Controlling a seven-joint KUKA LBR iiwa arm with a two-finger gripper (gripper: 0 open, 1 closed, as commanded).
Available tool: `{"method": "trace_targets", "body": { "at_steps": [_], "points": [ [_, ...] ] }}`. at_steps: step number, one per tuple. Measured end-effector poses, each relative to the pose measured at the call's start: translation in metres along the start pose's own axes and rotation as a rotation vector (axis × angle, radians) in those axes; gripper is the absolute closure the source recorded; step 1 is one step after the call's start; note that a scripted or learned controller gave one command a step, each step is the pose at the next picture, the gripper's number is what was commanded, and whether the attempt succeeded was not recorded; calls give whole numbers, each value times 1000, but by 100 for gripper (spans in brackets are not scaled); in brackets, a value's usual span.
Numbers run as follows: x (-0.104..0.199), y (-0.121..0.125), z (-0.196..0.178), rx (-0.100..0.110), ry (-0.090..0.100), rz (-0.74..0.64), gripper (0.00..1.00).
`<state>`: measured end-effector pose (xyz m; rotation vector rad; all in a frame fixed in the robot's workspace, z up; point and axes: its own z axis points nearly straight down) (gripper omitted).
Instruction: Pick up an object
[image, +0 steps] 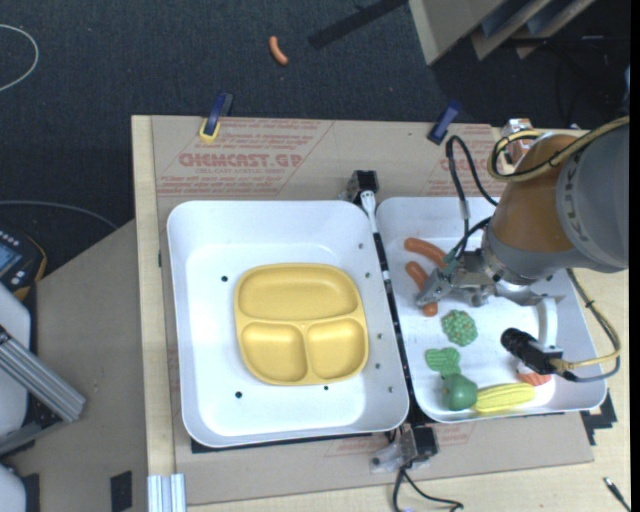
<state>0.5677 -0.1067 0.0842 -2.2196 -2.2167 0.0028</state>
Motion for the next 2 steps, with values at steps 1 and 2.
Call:
{"method": "trace_targets", "body": {
  "at_steps": [1,2],
  "points": [
    [0,1,-11,-3,-1,1,100],
    [-5,-3,-72,-10,-4,0,100]
  ]
}}
